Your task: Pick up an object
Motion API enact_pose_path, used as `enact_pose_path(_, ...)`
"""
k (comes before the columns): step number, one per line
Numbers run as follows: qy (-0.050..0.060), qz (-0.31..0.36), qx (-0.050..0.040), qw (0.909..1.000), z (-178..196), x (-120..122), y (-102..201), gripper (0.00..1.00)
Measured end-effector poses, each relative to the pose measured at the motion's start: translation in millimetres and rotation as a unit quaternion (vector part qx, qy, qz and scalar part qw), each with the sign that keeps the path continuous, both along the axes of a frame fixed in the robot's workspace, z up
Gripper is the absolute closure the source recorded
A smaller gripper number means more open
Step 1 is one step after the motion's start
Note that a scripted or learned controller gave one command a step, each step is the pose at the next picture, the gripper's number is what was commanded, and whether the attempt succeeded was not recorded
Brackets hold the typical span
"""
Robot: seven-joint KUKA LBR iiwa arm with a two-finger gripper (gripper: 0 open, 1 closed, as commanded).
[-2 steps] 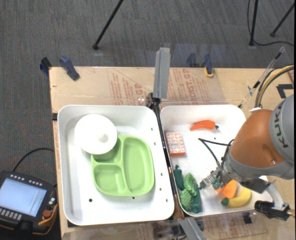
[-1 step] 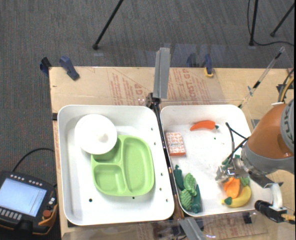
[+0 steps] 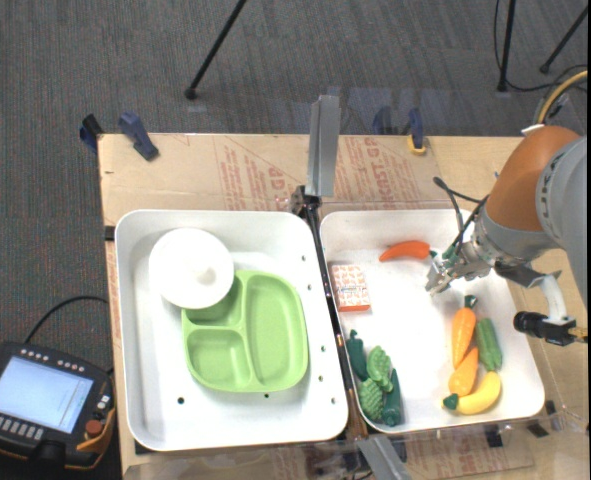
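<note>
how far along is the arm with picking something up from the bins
Done: nothing looks lifted. The orange pepper, small box, carrot and banana all lie in the right bin. In hand: the gripper is low between pepper and carrot. Left: grasp and lift.

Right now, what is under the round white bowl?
The round white bowl sits on a corner of the green divided plastic tray. The tray part beneath it is covered, so unseen.

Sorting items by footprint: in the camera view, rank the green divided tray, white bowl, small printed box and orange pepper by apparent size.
1. green divided tray
2. white bowl
3. small printed box
4. orange pepper, close to the box, so that order is unsure.
</note>
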State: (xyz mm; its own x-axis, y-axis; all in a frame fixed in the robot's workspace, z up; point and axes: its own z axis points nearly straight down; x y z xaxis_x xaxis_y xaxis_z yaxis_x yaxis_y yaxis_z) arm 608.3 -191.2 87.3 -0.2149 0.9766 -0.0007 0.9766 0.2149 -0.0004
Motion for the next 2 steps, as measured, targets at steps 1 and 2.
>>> enact_pose_path(1,0.001,-0.213,0.0,0.977,0.2,27.8,-21.7,1.0)
enact_pose_path(2,0.002,-0.21,0.0059,0.9778,-0.2,29.8,-13.7,0.0)
